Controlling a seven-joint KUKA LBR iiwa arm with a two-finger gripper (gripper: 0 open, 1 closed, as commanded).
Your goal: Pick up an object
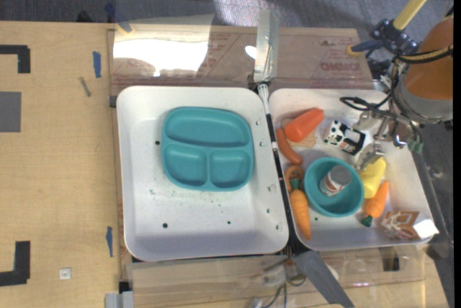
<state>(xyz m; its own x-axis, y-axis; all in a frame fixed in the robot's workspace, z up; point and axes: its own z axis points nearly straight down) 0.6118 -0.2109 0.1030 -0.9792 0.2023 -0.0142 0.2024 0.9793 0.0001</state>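
Camera view, looking down at a slant: two white bins side by side on the bench. Left bin (137, 227) holds a teal divided plate (207, 148), three compartments, lying flat near the bin's centre.

Right bin (421, 177) is crowded. Teal bowl (333, 189) sits mid-bin with a small can (334, 178) standing inside it. At the bowl's 11 o'clock lies an orange-red pepper-like toy (303, 124), with a curved orange piece (287, 147) just below it along the bin's left wall. At the bowl's 8 o'clock, a carrot (300, 211) lies lengthwise, touching the bowl's rim. At 3 o'clock, a yellow toy (373, 175); just beneath it a second, smaller carrot (377, 201). At 4 o'clock, in the bin's near right corner, a small brown-and-white carton (404, 224). At 12 o'clock, a black-and-white block (340, 134).

Arm enters from 3 o'clock, orange band at the frame edge. Gripper (374, 150) hangs over the right bin's upper right part, just above the yellow toy; cannot tell how it is set, cabling and metal parts clutter it.
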